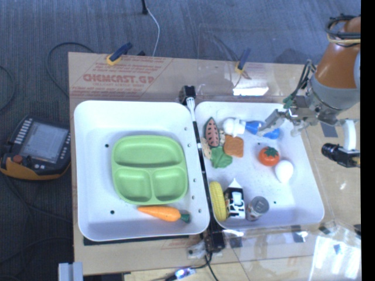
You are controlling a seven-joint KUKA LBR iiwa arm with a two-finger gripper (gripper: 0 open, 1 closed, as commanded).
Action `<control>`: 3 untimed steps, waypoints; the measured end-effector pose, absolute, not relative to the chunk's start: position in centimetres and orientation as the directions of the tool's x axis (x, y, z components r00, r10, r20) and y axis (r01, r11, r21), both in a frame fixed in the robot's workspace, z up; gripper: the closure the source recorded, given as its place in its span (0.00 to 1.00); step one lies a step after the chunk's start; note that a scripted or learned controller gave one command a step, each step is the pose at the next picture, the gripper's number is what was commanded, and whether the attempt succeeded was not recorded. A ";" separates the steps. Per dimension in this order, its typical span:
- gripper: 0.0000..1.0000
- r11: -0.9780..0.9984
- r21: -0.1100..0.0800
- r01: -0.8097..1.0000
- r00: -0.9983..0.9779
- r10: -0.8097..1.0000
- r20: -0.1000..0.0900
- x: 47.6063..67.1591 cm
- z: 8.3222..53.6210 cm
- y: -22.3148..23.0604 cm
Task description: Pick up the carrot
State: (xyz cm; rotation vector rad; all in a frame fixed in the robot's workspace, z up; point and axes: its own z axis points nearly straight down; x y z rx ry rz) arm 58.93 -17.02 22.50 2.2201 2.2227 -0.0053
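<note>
Robotics lab, grey carpet floor (246, 16), teach pendant (35, 148) beside bench, clamped board (117, 78), trailing cables (153, 25)

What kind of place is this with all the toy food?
Probably a robot testing lab, not a kitchen. A grey and orange robot arm reaches over two white bins of toy food, like the carrot, and a handheld control pad lies on the carpet.

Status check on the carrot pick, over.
Gripper over right bin, far corner. Carrot lies in left bin, beside green tray. Nothing on top of it.
</note>
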 end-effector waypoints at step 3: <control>0.00 -0.419 0.014 0.908 0.419 0.908 -0.002 60.0 9.3 -9.9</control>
